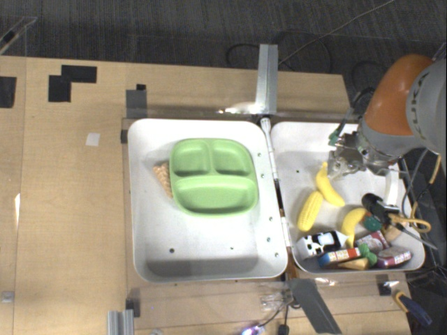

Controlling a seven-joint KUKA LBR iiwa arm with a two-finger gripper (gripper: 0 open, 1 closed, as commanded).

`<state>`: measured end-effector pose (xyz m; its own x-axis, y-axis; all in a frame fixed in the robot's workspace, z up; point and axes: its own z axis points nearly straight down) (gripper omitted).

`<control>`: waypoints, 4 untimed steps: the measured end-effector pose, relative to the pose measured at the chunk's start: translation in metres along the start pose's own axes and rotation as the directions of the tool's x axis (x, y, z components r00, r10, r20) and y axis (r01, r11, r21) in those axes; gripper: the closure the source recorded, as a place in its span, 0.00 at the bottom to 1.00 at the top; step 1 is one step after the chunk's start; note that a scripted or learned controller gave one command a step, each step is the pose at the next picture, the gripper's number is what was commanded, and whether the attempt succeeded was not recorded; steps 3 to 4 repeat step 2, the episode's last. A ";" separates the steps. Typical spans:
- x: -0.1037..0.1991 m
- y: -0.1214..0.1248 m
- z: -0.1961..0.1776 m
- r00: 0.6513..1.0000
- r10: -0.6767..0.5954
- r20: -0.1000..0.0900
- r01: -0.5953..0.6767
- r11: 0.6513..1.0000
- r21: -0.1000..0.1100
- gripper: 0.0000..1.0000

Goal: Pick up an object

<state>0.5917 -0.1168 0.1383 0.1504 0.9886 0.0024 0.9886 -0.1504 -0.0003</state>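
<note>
Along the lower right of the frame, small toys [353, 253] crowd the right bin's [297, 142] near edge. Just above them lie a corn cob [310, 211] and bananas [328, 188]. The gripper [342, 160] hovers over the upper banana; I cannot tell how it is set. At centre, a green tray [212, 175] sits in the left bin [147, 208].
</note>
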 end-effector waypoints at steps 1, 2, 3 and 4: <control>0.013 0.024 -0.027 0.998 0.061 0.002 -0.061 0.998 0.000 1.00; 0.075 0.007 -0.045 0.962 0.272 0.002 -0.272 0.962 0.000 1.00; 0.075 0.007 -0.045 0.962 0.272 0.002 -0.272 0.962 0.000 1.00; 0.075 0.007 -0.045 0.962 0.272 0.002 -0.272 0.962 0.000 1.00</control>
